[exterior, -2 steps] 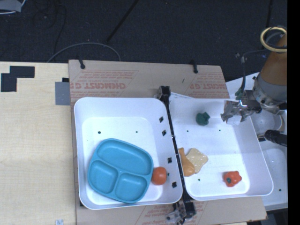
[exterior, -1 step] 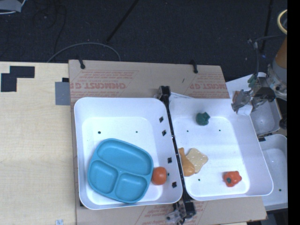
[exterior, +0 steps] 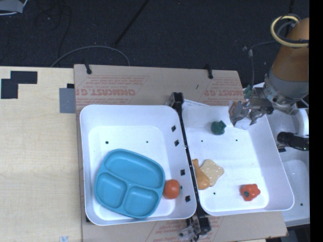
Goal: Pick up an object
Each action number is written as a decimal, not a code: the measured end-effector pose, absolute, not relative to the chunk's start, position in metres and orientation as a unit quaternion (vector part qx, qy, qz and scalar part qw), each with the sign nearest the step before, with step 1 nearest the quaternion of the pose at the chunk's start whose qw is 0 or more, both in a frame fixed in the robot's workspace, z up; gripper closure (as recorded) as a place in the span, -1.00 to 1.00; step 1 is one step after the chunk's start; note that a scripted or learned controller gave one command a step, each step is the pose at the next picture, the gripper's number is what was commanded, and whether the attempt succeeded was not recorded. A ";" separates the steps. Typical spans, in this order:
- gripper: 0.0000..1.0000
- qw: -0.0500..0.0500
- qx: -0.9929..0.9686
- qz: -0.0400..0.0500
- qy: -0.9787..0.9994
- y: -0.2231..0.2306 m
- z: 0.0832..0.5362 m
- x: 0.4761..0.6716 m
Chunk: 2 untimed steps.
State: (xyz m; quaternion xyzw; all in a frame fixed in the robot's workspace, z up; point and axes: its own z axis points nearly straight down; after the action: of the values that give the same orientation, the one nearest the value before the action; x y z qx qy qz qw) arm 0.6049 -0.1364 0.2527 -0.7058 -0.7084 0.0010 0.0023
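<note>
Small green object (exterior: 218, 127) in the right bin (exterior: 262, 155), just left of the gripper (exterior: 246, 116), fingers apart, empty.

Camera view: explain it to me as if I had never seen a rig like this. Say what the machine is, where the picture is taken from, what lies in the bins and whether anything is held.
The picture comes from one fixed camera above the bench, looking down at a slant. The grey and orange shape at the right is a robot arm reaching in; at its end is a gripper meant to pinch things, here above the far corner of the right bin. Nothing can be seen between its jaws, and I cannot tell their state.

Two shallow white bins sit side by side. The left bin holds a blue divided plate and a small orange-red ball beside it. The right bin holds a dark green lump near the gripper, pale tan toy food against the divider, and a small red-orange toy at the near side.
</note>
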 end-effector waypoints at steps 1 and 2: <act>1.00 0.002 -0.707 0.001 -0.707 -0.095 0.245 0.609; 1.00 0.002 -0.706 0.001 -0.708 -0.039 0.233 0.603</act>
State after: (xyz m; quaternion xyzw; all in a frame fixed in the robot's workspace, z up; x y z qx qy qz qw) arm 0.6028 -0.0385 0.2333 -0.7061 -0.7081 0.0014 0.0024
